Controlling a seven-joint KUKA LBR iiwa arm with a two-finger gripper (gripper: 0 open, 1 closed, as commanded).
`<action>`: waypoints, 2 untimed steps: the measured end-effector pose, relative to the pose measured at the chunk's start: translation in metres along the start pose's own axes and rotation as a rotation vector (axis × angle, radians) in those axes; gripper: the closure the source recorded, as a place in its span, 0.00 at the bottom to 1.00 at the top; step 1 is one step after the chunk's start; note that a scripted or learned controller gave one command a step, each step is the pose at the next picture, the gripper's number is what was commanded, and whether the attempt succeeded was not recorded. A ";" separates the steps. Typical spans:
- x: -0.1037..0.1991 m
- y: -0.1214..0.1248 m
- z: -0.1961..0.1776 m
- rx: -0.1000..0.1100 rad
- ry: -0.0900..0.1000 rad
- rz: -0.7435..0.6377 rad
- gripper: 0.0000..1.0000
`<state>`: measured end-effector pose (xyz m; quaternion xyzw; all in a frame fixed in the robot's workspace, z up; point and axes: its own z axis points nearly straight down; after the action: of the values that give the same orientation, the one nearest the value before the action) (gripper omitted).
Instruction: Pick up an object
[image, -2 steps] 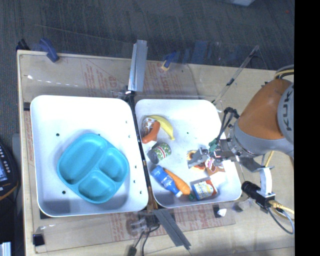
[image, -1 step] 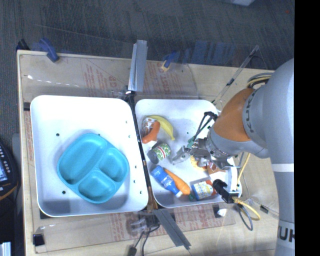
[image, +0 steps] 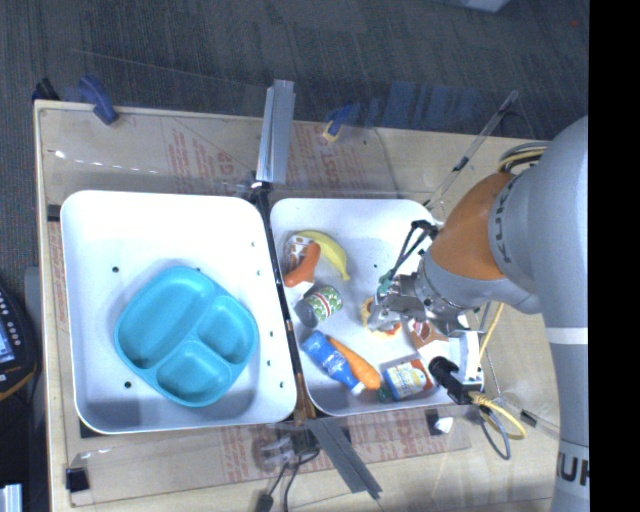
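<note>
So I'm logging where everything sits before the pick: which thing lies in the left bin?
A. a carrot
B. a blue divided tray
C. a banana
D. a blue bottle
B: the blue divided tray lies alone in the left bin, while the banana, the blue bottle and the carrot lie in the right bin.

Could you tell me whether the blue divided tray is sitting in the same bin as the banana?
No, the blue divided tray lies in the left bin, while the banana lies in the right bin.
</note>
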<state>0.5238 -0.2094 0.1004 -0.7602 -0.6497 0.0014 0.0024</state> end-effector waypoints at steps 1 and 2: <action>0.000 0.000 0.000 0.000 0.000 0.000 0.00; 0.001 0.000 -0.008 0.004 0.001 -0.003 1.00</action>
<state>0.5238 -0.2088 0.1080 -0.7591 -0.6509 0.0024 0.0044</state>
